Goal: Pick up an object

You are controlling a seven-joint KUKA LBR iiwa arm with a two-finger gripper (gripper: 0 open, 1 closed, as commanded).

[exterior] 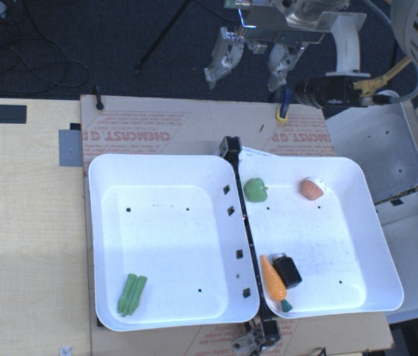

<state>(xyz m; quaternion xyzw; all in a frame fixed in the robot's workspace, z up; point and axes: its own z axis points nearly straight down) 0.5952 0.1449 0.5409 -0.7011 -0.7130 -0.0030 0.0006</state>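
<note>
My gripper [247, 67] hangs high above the back edge of the bench, open, with nothing between its two fingers. In the right bin [376, 236] lie a green pepper-like piece [256, 190] near the divider, a pink-orange piece [312, 189] at the back, and an orange carrot [273, 279] beside a small black block [287, 270] at the front left. The left bin [109, 191] holds a green bean pod [132, 294] at its front left corner.
A black clip rail [239, 221] joins the two bins down the middle. Brown cardboard [157, 128] lies under the bins. A blue-and-yellow clamp [284, 108] stands at the board's back edge, right under the gripper.
</note>
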